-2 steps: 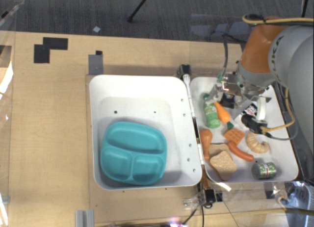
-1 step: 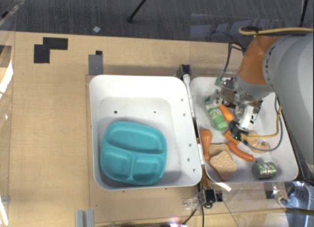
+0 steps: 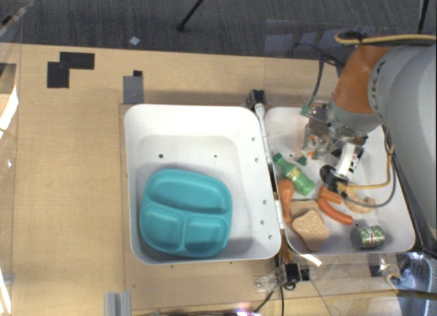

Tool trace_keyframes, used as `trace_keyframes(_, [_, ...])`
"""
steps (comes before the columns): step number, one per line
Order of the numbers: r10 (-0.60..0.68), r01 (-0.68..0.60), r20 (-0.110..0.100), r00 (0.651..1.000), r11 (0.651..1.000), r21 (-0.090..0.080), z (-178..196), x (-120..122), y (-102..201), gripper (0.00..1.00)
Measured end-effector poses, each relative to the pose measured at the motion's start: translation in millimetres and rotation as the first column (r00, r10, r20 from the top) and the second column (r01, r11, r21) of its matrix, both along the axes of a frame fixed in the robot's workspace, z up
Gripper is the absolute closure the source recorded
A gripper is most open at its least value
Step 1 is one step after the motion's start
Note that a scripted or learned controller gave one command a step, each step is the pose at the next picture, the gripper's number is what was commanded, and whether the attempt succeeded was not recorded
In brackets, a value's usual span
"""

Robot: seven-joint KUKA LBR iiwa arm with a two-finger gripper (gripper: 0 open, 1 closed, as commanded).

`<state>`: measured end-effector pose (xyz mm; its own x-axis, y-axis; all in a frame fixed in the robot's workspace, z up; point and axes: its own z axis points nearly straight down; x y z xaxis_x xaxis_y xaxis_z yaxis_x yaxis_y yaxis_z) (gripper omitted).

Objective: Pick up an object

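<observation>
Bins [image 3: 136,171], two; tray [image 3: 184,212], one.

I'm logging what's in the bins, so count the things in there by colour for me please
Teal: 1, the divided tray
Green: 2, the bottle and the small can
Orange: 3, the carrot and two sausage-like pieces
Tan: 1, the bread slice
Total: 7

Teal tray [image 3: 186,213], green bottle [image 3: 294,175], orange carrot [image 3: 285,197], white bins [image 3: 140,130]
</observation>
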<state>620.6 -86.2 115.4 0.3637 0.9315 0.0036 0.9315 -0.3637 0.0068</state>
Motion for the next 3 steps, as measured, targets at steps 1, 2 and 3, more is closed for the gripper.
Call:
trace_keyframes(1, [-0.065, 0.065, -0.002, 0.998, 0.998, 0.002, 73, -88, 22, 1.00])
trace_keyframes(2, [-0.056, 0.056, -0.013, 0.998, 0.998, -0.002, 11, -135, -16, 1.00])
trace_keyframes(3, [-0.145, 0.145, -0.002, 0.989, 0.989, 0.001, 87, -131, 6, 1.00])
